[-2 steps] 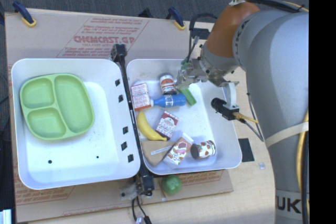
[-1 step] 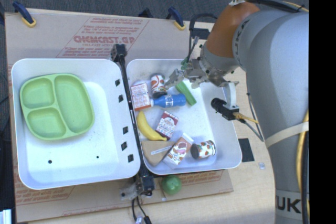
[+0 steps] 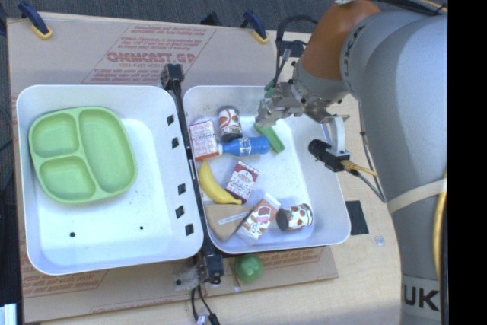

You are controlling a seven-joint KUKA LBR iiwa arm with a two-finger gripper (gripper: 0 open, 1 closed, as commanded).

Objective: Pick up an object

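So the arm comes in from the right and the gripper (image 3: 268, 116) sits low over the upper part of the right bin (image 3: 323, 198), basically on top of a green block (image 3: 275, 139) that pokes out just below and to the right of its tip. Whether it's clamped on anything or spread wide, honestly can't tell from this angle, the wrist covers it.

Closest candidates: the green block, pretty much touching the tip, and a blue bottle (image 3: 248, 147) just below-left of it. The bottle's long axis runs roughly left-right, slightly tilted, cap end toward the green block. A small can (image 3: 230, 122) sits to the left of the gripper, near the bin's top.

Further down there's a banana (image 3: 213, 188), a couple of little cartons (image 3: 241, 182), and a cupcake-looking thing (image 3: 295, 217) near the bottom edge, all well apart from the gripper.

Left bin (image 3: 46, 240) has a green divided plate (image 3: 81, 154). A green ball (image 3: 247, 268) lies outside the bins at the front.

My guess is the block or bottle is the target, since they're right under it.
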